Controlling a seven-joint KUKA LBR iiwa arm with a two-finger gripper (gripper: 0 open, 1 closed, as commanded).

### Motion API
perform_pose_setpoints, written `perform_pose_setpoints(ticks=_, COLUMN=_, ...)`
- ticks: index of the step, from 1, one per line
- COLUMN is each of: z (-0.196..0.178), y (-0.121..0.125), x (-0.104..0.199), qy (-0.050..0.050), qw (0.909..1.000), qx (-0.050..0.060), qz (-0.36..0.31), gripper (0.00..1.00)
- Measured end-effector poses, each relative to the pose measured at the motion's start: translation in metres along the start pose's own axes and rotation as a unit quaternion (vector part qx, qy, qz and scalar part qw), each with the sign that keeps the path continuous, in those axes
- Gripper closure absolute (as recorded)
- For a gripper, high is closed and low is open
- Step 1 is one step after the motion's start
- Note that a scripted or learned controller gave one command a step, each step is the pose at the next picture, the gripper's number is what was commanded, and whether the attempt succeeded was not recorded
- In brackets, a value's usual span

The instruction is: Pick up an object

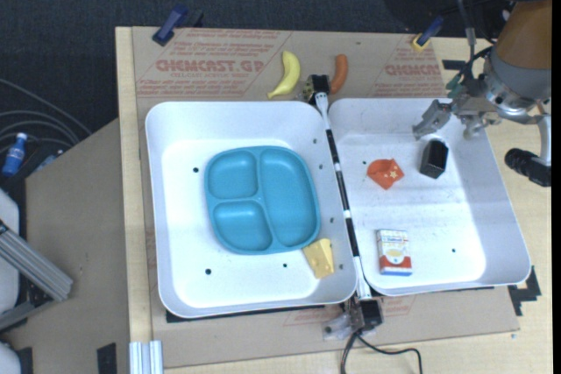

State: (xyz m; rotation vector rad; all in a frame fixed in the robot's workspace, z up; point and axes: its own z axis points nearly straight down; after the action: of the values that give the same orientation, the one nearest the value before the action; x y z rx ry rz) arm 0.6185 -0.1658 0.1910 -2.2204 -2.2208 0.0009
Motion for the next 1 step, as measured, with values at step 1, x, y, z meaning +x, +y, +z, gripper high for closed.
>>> perform_pose_setpoints(ticks=1, z=0.0952, y=0.0307, x=0.0047, qy=-0.001, qw=1.0, qx=-0.002, qz=0.0, gripper=0.0)
